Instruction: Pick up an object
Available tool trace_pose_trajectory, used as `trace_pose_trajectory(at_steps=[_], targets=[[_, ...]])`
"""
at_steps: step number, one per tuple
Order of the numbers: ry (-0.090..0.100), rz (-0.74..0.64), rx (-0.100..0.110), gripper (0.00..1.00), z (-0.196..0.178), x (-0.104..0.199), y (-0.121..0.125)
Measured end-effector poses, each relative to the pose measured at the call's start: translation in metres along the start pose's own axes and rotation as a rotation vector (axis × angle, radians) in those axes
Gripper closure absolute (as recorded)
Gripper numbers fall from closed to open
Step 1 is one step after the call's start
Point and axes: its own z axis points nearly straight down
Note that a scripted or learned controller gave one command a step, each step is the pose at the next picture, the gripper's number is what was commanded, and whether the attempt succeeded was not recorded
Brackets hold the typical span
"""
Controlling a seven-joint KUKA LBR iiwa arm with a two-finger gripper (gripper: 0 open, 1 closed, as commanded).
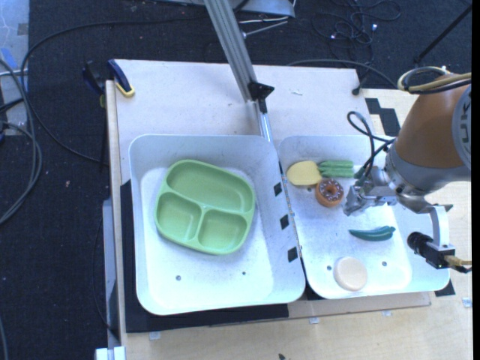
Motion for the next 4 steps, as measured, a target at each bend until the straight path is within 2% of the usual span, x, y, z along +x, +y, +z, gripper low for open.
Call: trace_pose_trajectory(at_steps=[1,2,3,4], targets=[[-0.001,0.0,-0.002,1.0,-0.064,-0.002,0.0],[0.0,0.0,0.001,1.0,-0.106,-0.002,0.001],[0.002,-0.005,0.003,1.0,-0.107,0.051,0.014],[0.001,-0.004,0.007,1.0,-0.086,0.097,0.03]])
